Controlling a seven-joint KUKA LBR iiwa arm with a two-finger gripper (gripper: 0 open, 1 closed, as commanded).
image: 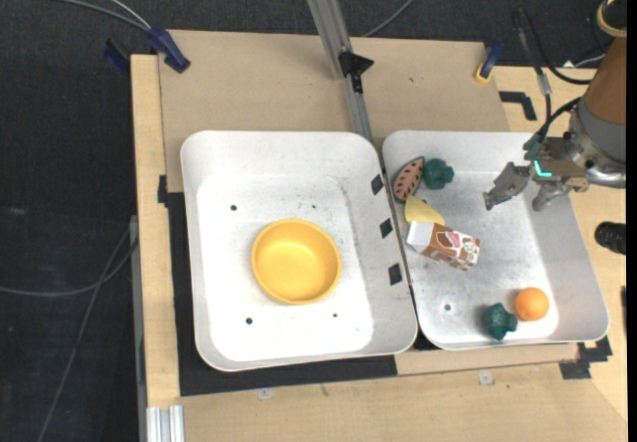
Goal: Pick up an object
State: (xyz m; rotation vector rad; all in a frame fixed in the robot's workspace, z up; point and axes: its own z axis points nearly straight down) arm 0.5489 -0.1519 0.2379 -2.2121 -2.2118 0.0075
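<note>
My gripper [523, 195] hangs over the upper right part of the right bin [567, 261], open, with nothing between its fingers. Left of it lie a red seeded slice [408, 178] and a dark green lump [437, 172]. Below those rest a yellow wedge [422, 211] and a small brown-and-white carton [453, 247] on its side. An orange ball [532, 304] and a second green lump [497, 321] sit near the bin's front edge. A yellow bowl [295, 259] stands in the left bin [219, 231].
A metal pole [328, 22] slants down from the top to the gap between the bins. Blue and yellow clamps [169, 50] grip the board's back corners. Cables trail over the dark floor at left and top.
</note>
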